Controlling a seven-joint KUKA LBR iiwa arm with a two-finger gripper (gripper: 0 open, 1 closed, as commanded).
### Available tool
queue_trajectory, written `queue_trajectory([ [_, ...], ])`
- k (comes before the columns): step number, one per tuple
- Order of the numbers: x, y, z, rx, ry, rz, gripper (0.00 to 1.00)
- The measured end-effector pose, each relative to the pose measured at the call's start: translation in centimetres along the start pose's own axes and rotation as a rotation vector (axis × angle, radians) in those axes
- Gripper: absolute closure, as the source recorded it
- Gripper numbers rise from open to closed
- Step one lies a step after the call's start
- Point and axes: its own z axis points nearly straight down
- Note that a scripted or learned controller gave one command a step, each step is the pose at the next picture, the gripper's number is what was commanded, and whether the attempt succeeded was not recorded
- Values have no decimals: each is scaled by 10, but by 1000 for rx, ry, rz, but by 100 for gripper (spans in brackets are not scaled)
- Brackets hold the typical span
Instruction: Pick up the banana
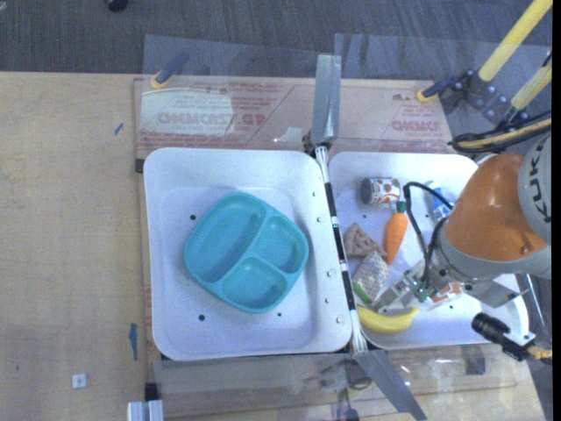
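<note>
Approach stage, banana not lifted yet.

Banana [388, 319] lying flat at near-left corner of right bin [491, 327], by the divider between the 2 bins. End effector [412, 291] low, just above and right of banana, close to or touching its upper edge; can't tell which. Fingers too small and cluttered to read: can't tell open or closed, nothing seen clamped. Carrot [395, 234], can [382, 190], 2 packets [364, 261] nearby in same bin. Teal tray [246, 251] alone in left bin [166, 235]. Judged left to do: grip, lift clear.
</note>
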Motion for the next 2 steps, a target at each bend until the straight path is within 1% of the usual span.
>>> queue_trajectory([
  [1, -10, -5, 0, -1, 2, -266, 0],
  [2, 34, 40, -95, 9, 4, 217, 0],
])
